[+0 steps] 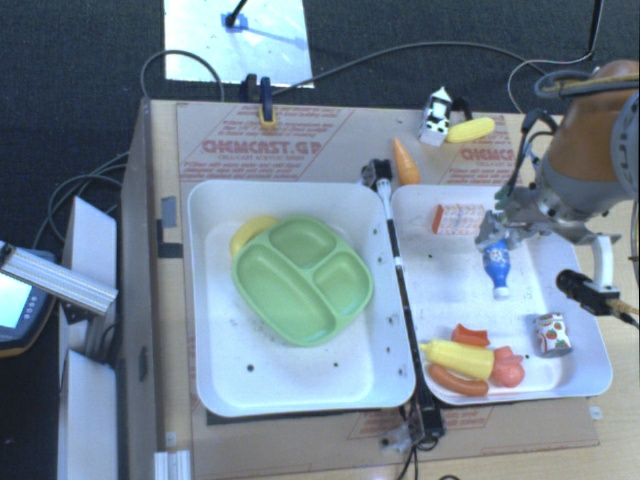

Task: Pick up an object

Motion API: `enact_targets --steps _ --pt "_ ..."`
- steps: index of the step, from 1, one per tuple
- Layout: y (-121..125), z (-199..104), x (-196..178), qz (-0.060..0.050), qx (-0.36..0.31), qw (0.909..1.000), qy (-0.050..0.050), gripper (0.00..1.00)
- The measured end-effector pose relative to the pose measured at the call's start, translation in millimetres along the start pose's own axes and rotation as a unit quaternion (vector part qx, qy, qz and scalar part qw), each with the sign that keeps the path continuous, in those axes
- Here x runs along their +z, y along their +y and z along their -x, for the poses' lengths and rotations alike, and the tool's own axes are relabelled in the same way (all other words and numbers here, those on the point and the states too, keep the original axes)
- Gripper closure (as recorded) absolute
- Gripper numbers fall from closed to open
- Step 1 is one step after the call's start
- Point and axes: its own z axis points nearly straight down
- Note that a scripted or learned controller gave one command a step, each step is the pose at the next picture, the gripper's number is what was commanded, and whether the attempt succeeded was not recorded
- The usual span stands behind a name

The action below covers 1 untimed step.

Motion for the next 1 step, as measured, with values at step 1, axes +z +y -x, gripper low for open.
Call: enact_targets --steps 1 --pt "-19.3 -63.9 -40.5 -0.001 0.0 1.0 0.0 1.0"
